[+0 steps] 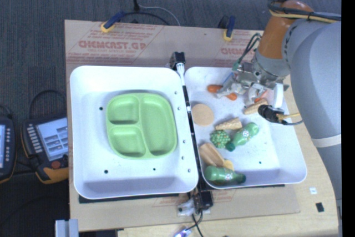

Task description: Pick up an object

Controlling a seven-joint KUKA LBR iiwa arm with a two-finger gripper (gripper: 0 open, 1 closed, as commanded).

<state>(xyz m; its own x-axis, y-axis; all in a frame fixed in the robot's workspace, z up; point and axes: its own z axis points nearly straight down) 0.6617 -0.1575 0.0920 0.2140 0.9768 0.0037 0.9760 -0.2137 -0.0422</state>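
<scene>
**Toy food waits under our gripper**

Bins sit side by side on the bench. On the left we see the left bin with a green plate in it. The plate has three parts and nothing lies on them.

Next comes the right bin, and this one has the toys. A round tan cookie lies near the wall between the bins. Below it are green grapes, a green pickle toy, a tan wedge and a green veggie in the near corner. Up at the far end lies a small orange carrot.

Farthest right is our gripper, low over the far end of the right bin. We cannot tell how its jaws stand, because they blur into the toys there. The carrot lies just beside the gripper, on its left. Another orange bit lies just below it.

What could go wrong? We think the jaws may come down beside the carrot and shove it away. The toys are small and smooth, so one could slip out.
</scene>
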